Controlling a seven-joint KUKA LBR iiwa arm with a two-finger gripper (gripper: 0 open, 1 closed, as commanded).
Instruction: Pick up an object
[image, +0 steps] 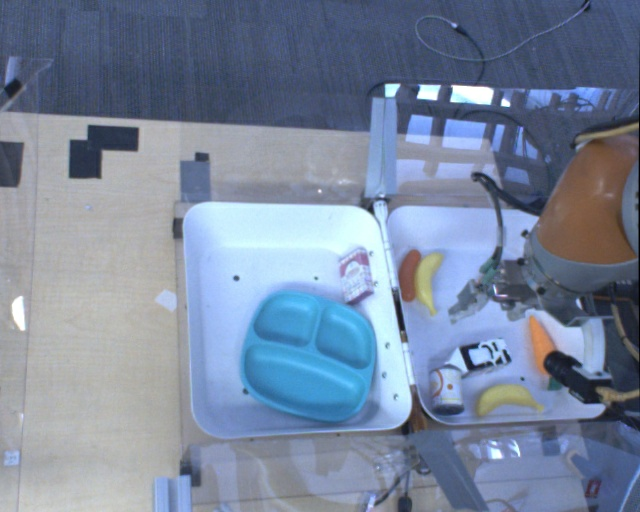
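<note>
My gripper (487, 303) hangs over the middle of the right bin (455, 225), open, with nothing between its fingers. Just below it lies a small black and white object (484, 355). To its left, a yellow banana (429, 280) rests beside a red sausage-shaped item (409, 274). An orange carrot (541, 341) lies to the right, partly under the arm. Near the front wall are a second banana (509, 400) and a small can (446, 388).
The left bin (215, 300) holds a blue divided tray (310, 355) and a small red and white packet (355, 275) by the shared wall. The arm's orange band (595, 200) looms over the right bin's right side. A black cable (495, 215) curves above the gripper.
</note>
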